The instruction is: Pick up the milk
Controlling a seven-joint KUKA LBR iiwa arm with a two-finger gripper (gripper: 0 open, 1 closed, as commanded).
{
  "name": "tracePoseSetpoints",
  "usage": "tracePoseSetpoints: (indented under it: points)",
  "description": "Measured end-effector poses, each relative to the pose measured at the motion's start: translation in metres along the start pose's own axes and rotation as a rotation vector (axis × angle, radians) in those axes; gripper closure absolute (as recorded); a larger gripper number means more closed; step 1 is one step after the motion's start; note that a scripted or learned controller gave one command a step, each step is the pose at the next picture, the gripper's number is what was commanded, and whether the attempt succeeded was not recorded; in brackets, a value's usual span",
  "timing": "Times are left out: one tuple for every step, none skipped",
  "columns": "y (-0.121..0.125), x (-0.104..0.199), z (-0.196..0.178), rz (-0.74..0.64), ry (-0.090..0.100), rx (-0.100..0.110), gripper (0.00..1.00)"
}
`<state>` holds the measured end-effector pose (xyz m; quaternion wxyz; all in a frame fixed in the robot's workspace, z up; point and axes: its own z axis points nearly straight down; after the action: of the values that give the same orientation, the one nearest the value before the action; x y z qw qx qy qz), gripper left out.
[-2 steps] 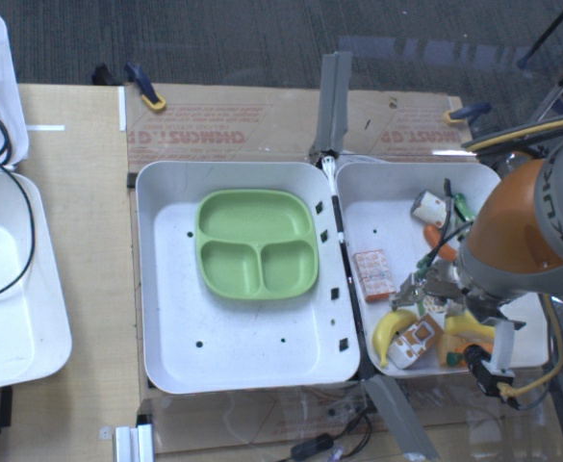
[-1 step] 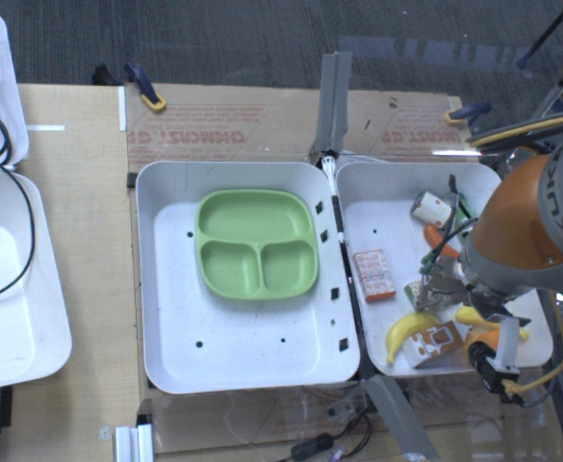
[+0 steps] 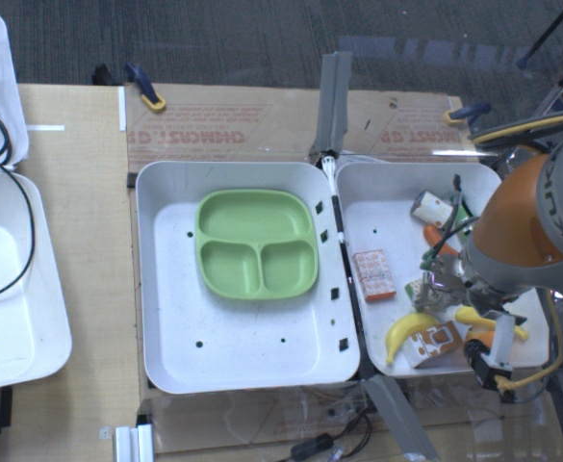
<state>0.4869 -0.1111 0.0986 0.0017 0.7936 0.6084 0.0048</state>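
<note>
A small white and brown carton (image 3: 432, 345), which looks like the milk, lies near the front edge of the right bin (image 3: 353, 221), beside a yellow banana (image 3: 404, 333). My gripper (image 3: 437, 289) is low in the right bin, just behind the carton and banana, over a cluster of small items. The grey wrist with its orange band (image 3: 520, 224) hides the bin's right part. The carton lies free on the bin floor, apart from the gripper.
In the right bin lie a pink wafer pack (image 3: 373, 275), a white cylinder (image 3: 432, 206), an orange piece (image 3: 439, 238) and a yellow item (image 3: 488, 320). The left bin (image 3: 166, 296) holds a green divided plate (image 3: 258, 243).
</note>
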Motion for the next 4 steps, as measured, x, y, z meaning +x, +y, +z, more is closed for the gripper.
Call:
tracePoseSetpoints:
  points:
    - [0.002, -0.032, -0.2, -0.131, -0.008, 0.01, 1.0]
    - [0.004, -0.046, -0.119, -0.241, -0.005, 0.013, 1.0]
    - [0.004, -0.046, -0.127, -0.243, -0.007, 0.014, 1.0]
    - [0.005, -0.046, -0.135, -0.245, -0.009, 0.016, 1.0]
